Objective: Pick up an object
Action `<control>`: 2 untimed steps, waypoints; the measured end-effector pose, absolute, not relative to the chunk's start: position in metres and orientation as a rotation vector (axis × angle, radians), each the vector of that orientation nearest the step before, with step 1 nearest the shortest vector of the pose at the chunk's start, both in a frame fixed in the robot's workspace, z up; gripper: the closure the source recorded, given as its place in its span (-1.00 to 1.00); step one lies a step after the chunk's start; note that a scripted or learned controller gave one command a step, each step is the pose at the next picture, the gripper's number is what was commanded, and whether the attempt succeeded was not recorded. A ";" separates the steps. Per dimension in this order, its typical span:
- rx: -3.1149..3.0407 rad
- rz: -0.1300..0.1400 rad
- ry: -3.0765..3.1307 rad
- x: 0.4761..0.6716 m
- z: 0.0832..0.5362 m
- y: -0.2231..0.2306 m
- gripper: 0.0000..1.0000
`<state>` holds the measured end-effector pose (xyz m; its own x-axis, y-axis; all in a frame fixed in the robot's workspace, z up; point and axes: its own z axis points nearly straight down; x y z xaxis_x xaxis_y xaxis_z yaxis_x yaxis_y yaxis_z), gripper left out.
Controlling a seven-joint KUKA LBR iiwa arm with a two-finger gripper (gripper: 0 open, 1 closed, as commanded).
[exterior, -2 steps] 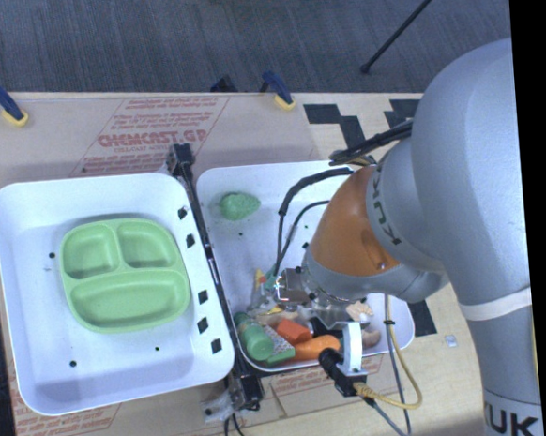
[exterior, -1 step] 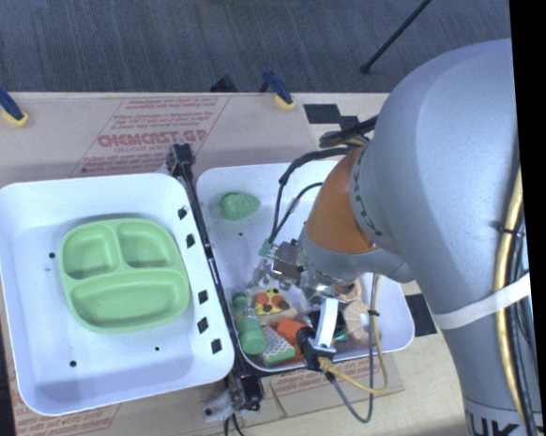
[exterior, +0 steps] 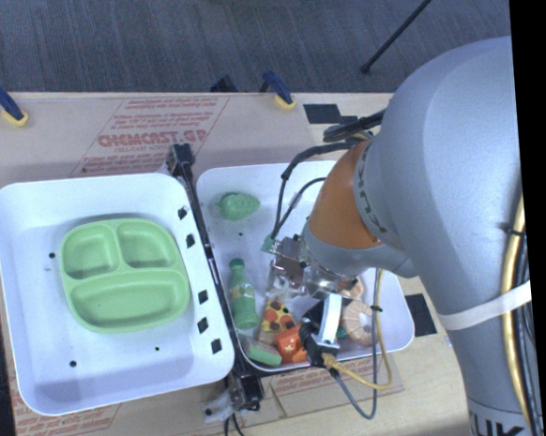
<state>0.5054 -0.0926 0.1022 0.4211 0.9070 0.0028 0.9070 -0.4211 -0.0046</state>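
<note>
The right bin point(exterior: 251, 178) holds a pile of small things at its near end. A green bottle point(exterior: 243, 299) lies along the left wall. Beside it are a pizza-slice toy point(exterior: 276, 316), an orange-red piece point(exterior: 290, 345) and a green pod point(exterior: 261, 355). A pale round piece point(exterior: 357, 320) lies partly under the arm. A lumpy green thing point(exterior: 238, 205) sits alone at the far end. My gripper point(exterior: 285, 275) hangs low over the pile, just right of the bottle's neck and above the pizza slice. The wrist hides its tip.
The left bin point(exterior: 24, 279) holds a green divided plate point(exterior: 124, 272). Black clips point(exterior: 192, 237) line the wall between the bins. The grey arm covers the right half of the right bin. Blue clamps point(exterior: 6, 104) hold the cardboard at the bench's far edge.
</note>
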 end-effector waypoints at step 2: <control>-2.455 0.004 -1.958 0.613 0.218 -0.177 1.00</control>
